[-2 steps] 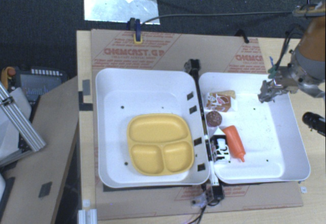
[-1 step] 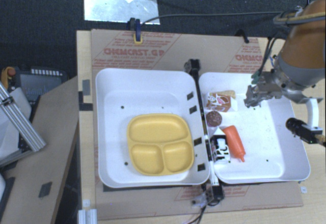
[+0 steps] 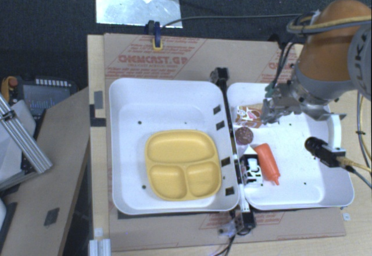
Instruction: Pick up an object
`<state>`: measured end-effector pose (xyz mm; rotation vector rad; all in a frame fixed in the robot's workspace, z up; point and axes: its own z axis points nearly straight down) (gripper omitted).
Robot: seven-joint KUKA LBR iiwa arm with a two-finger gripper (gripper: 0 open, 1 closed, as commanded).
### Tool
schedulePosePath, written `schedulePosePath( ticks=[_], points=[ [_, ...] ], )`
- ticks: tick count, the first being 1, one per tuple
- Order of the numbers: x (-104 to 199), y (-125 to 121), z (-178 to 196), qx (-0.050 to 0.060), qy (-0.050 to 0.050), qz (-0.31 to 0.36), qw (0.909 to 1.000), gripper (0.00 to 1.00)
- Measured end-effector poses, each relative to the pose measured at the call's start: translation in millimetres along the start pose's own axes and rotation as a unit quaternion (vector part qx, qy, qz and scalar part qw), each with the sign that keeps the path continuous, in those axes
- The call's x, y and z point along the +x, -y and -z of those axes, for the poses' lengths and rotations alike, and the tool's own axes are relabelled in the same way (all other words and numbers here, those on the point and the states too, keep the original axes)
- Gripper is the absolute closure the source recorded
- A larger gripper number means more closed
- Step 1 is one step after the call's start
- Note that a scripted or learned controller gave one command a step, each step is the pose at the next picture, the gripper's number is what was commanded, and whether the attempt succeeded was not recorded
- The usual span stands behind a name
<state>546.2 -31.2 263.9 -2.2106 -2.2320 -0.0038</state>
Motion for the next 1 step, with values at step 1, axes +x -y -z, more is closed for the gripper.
schedulePosePath(
  ticks=[1],
  points=[
    [51.4,10.9,-0.4,0.000,0.000,0.000,1.0000,1.00]
  ],
)
